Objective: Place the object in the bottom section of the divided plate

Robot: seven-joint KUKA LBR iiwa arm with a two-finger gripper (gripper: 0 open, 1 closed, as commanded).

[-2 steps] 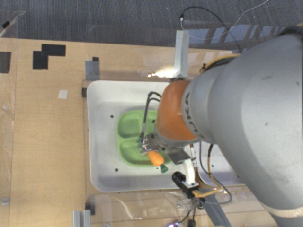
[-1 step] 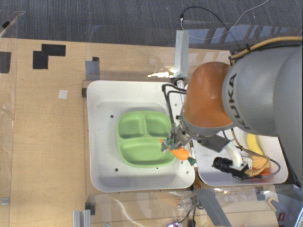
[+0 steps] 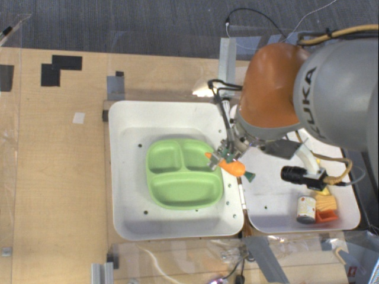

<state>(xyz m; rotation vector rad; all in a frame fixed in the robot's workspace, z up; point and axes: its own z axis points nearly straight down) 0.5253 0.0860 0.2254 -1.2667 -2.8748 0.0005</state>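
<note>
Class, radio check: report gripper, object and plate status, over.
Gripper at green divided plate's right rim. Orange toy carrot beside it, over the bin edge; grasp unclear. Bottom section not yet filled. Toy items in right bin, clear of path.

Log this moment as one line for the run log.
end effector: at right rim of green divided plate | orange carrot toy: at fingertips, grasp unclear | plate's bottom section: nothing in it | placement: not yet done

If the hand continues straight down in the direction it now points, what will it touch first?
Probably the right rim of the green divided plastic plate. The hand hangs just above that edge, with a small orange carrot-shaped toy at its tip. Depth is unclear from this slanted view, so this is a guess.
</note>
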